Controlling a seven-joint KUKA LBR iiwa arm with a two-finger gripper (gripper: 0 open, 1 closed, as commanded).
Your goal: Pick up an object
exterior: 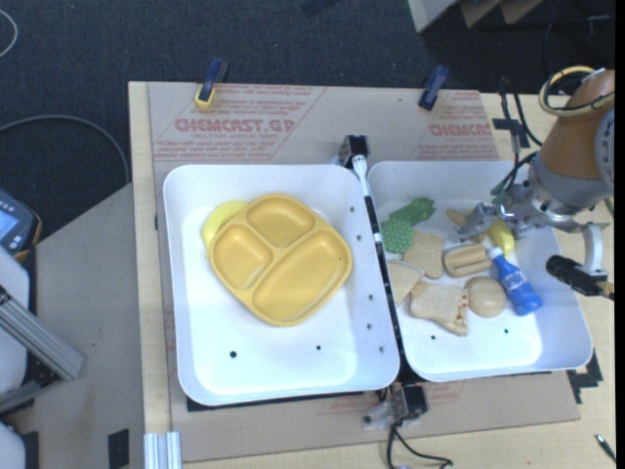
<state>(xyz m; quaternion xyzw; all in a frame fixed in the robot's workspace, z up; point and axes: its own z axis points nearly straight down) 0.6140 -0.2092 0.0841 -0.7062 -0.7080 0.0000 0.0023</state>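
Since nothing sits between my fingers yet, the pick is not done. Near to far:

Nearest me, at 6 o'clock in the right bin [562, 345], lies a toast slice [439, 304] with a round bun [485, 297] touching it at its 3 o'clock. Both look like light, stiff plastic play food. The toast is flat and hard to get under; the bun is domed and could squirt out of a pinch.

Just beyond, at bin centre, sits a tan loaf piece [465, 259], touching another flat bread piece [424, 253] at its 9 o'clock. The loaf is blocky, with parallel sides and decent height, so it's my best target: grip across the short width, mid-length.

At 3 o'clock of the loaf lies a blue bottle with yellow cap [513, 279], on its side. Smooth, round, likely slippery, so it would roll; take it across the body if at all.

At 10 o'clock in the bin sits a green leafy piece [404, 223], thin and irregular, a poor grip.

My gripper [485, 220] hangs at 1 o'clock of the loaf, just beside the bottle cap. Can't tell if it's spread or closed from this angle.

Left bin [186, 291] holds a yellow divided plate [281, 257] over a yellow disc [221, 220]: wide and shallow, rim grab only. I'd skip it.
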